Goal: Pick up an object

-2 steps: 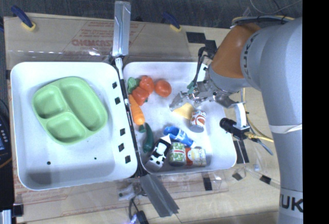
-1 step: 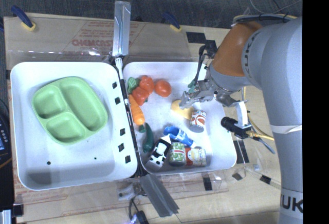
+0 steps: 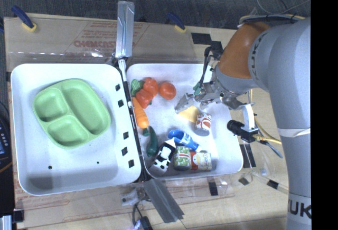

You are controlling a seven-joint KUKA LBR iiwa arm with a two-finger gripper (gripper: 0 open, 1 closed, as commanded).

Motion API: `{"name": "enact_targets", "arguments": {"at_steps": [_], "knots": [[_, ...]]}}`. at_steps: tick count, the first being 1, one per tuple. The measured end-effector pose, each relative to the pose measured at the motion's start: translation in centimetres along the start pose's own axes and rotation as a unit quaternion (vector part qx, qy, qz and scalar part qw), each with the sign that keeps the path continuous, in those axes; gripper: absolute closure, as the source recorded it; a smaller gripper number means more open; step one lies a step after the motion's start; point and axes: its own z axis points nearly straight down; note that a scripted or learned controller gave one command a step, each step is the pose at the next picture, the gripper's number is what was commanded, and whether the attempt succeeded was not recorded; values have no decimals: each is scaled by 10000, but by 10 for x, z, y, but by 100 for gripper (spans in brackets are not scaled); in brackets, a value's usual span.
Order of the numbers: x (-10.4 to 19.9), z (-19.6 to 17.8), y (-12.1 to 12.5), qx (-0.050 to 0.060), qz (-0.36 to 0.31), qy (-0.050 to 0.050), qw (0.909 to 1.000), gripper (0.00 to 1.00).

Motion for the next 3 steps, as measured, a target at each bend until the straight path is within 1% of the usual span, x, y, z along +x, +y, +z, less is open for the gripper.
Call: {"name": "enact_targets", "arguments": {"at_steps": [1, 2, 3], "knots": [[-17, -28, -7, -53, 724, -22, 9974, 0], [-3, 32, -17, -73, 630, -27, 9980, 0], [-2, 26, -17, -40, 612, -21, 9981, 100]]}}
